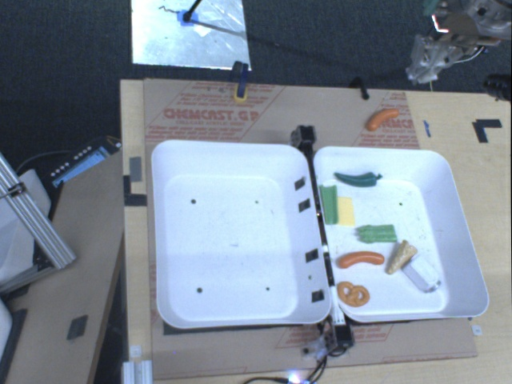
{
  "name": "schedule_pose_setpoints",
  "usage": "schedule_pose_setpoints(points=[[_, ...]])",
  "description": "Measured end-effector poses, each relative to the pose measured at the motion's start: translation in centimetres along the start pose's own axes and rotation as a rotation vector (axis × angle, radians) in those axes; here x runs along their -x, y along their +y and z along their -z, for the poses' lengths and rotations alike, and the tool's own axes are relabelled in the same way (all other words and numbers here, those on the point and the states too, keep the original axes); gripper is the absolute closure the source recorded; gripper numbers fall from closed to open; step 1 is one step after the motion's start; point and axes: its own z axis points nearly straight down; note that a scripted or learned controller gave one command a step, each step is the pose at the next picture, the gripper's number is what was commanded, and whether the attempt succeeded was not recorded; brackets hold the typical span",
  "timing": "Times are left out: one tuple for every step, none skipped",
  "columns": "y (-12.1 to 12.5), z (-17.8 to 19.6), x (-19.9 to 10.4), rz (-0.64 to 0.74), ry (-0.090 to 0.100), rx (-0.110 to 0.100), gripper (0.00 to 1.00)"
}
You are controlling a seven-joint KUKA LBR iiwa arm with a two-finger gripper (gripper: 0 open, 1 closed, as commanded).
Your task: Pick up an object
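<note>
end effector maybe empty, above bench

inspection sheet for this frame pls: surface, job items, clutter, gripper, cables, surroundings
Surface: bench bearing left bin and right bin, side by side.
Job's things: in the right bin, dark green pepper, yellow block, green piece, sausage, pretzel.
Clutter: second sausage on the bench beyond the bins.
Gripper: gripper raised above the far right, away from the bins.
Cables: wires at the near edge.
Surroundings: silver sheet on dark floor.
</note>
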Motion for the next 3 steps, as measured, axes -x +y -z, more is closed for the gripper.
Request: schedule_pose_setpoints(points=[[0.1,3.7,-0.3,0.010,0.002,0.006,1.00],[0.0,-0.3,10.3,-0.003,-0.001,-0.002,1.00],[0.1,3.1,10.2,0.008,0.001,0.005,1.00]])
